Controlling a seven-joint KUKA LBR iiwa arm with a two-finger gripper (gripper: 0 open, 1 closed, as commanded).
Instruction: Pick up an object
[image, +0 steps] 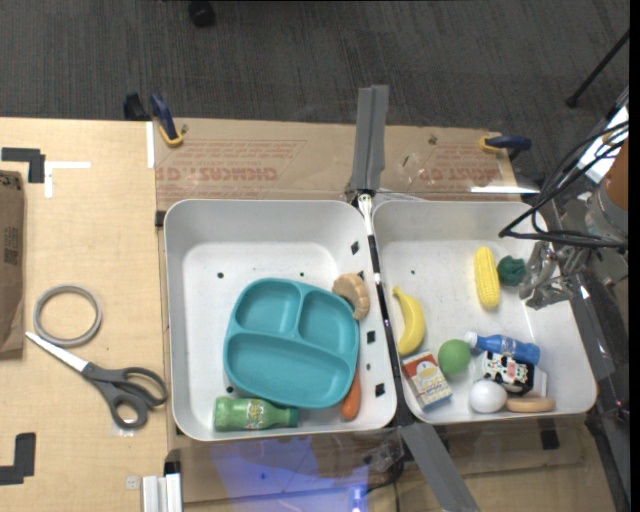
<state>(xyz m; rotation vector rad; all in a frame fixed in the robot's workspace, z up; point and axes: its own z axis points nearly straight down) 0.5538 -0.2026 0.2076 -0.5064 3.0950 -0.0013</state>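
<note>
Objects for picking lay in both white bins, and no single one of them was marked out. Nearest in the left bin (190, 300), a green bottle (255, 412) lay on its side along the front wall, and an orange carrot (350, 402) was just beside it, close to the front right corner. Behind them sat a teal divided tray (292, 343), tilted a little, with three compartments. A tan, lumpy piece (351, 292) rested at the far right rim of the tray, against the wall between the bins.

In the right bin (430, 235), the front row held a small red and white box (428, 381), a white ball (488, 396) and a flat tan piece (530, 404) at the front right corner. Just behind these were a green ball (454, 356), a black and white toy (512, 372) and a blue and white bottle (505, 347) lying on its side. A banana (408, 320) lay near the left wall. Farther back, a yellow corn cob (487, 277) lay lengthwise, and a dark green object (512, 270) was just beside it on the right.

The gripper (548, 282) hung at the right side of this bin, near the dark green object and the corn. Nothing was seen between its fingers; whether they stood apart or together, I could not tell.

Outside the bins, on the wooden bench (80, 200) to the left, lay scissors (105, 378) and a roll of tape (68, 314).
</note>
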